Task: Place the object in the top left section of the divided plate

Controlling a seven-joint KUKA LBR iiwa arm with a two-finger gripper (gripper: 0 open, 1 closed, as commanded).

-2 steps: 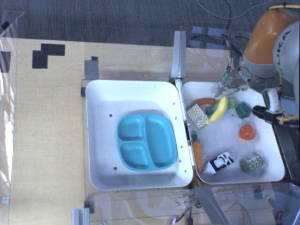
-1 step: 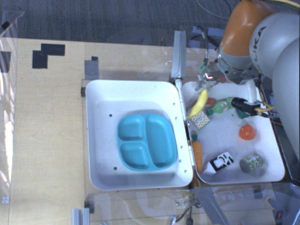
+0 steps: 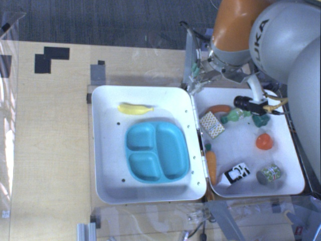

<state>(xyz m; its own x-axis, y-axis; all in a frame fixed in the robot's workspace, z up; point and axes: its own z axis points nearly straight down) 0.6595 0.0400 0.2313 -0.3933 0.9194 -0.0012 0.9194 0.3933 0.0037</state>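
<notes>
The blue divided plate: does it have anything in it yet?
Empty. All three sections of the blue plate show bare blue; the banana lies beside it.

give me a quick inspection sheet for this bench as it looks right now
surface: wooden bench bearing left bin and right bin side by side
job's things: blue divided plate in left bin, sections bare; yellow banana beside it, above the plate
clutter: in right bin, carrot, orange ball, patterned packet, black-and-white item, green can, teal toys
grippers: gripper at the right bin's top left corner; finger state unclear
cables: thin cable by the wrist
surroundings: black tape marks on bench
</notes>
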